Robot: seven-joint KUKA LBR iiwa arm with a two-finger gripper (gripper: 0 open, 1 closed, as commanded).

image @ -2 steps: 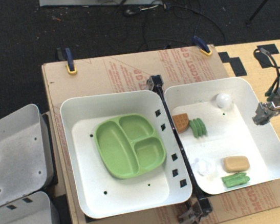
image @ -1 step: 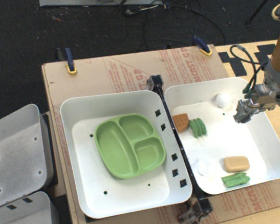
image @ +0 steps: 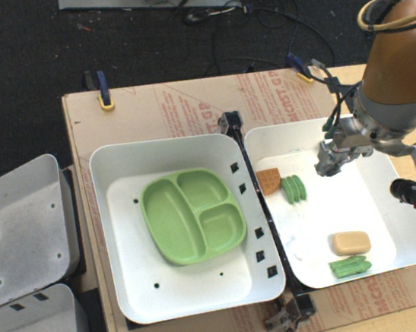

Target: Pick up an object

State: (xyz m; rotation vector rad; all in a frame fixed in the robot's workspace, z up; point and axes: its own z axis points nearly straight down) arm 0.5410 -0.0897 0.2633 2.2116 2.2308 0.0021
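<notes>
While the gripper hangs over the right bin, toward its one o'clock corner, you are at the approach step: nothing sits between its fingers, and I judge no object has been lifted yet. How wide the jaws stand I cannot tell; the fingertips are a dark blur against the white floor.

The closest candidates lie at the bin's ten o'clock side, at about eight o'clock from the gripper: an orange block against the divider, and a ridged green piece just beside it. Going for either calls for a short move toward nine o'clock and a descent, with care that the jaws close on one item and not both, since they lie so near each other. Down at the bin's six o'clock, well apart from the gripper, a tan block rests with a green bean pod just below it.

Count them: two bins; four small objects in the right one, two of them green; one green plate with three compartments in the left bin.
</notes>
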